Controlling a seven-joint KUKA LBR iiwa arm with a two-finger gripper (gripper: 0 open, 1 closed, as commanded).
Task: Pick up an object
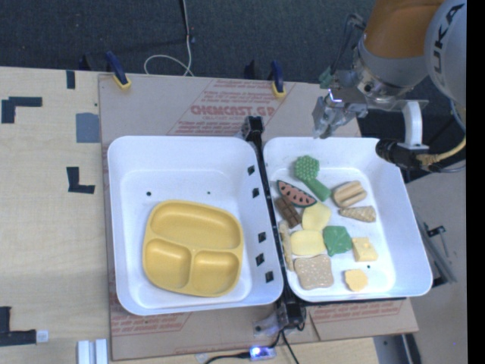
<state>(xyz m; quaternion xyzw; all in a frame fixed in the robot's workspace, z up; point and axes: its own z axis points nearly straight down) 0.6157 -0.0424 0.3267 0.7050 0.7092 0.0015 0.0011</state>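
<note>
Gripper hovers above the right bin's far rim, fingers slightly spread and pinching nothing; the green broccoli piece lies just below it, untouched.

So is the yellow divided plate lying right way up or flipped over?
Right way up. The yellow divided plate lies flat in the left bin, its three hollow compartments facing the camera, nothing in them.

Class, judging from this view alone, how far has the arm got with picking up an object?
Nothing is picked yet. The hand hangs above the far rim of the right bin. The toy food, such as the watermelon slice and green brush-like piece, lies in that bin. Descent, grasp and lift remain.
</note>
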